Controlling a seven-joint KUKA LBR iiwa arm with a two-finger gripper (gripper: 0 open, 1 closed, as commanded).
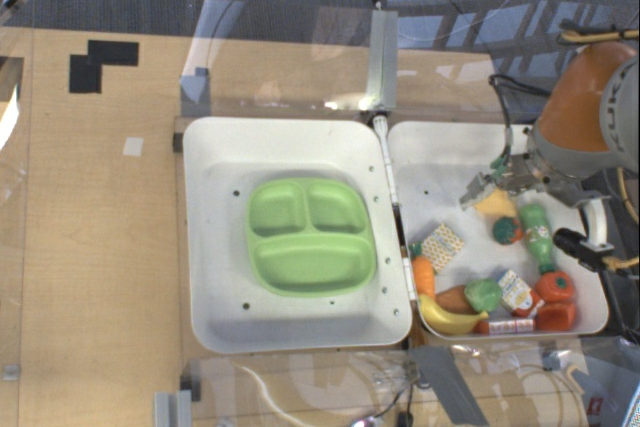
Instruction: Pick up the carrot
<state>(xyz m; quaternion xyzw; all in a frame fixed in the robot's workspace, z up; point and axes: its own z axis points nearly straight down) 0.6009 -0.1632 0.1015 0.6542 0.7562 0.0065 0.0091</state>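
1. Lying against the left wall of the right bin (pixel 440 140), the carrot (pixel 424 276) points its orange body toward the near edge, with a bit of green at its far end.
2. A banana (pixel 447 317) curves just beside its near tip, and a small patterned packet (pixel 442 246) sits close on its right.
3. Farther right lie a green leafy piece (pixel 484 295), a tomato (pixel 554 287), a green bottle (pixel 536 233) and a yellow wedge (pixel 495 205).
4. The gripper (pixel 497 181) hangs over that yellow wedge near the bin's far right, well apart from the carrot; its fingers look spread, with nothing between them.
5. The left bin (pixel 200 245) holds a green divided plate (pixel 311 237).
6. Judged from this, the task is at the approach step: nothing is grasped yet.
7. The next move calls for travelling left and toward the near side, lining the fingers across the carrot's narrow width, and descending without hitting the bin wall or nudging the banana.
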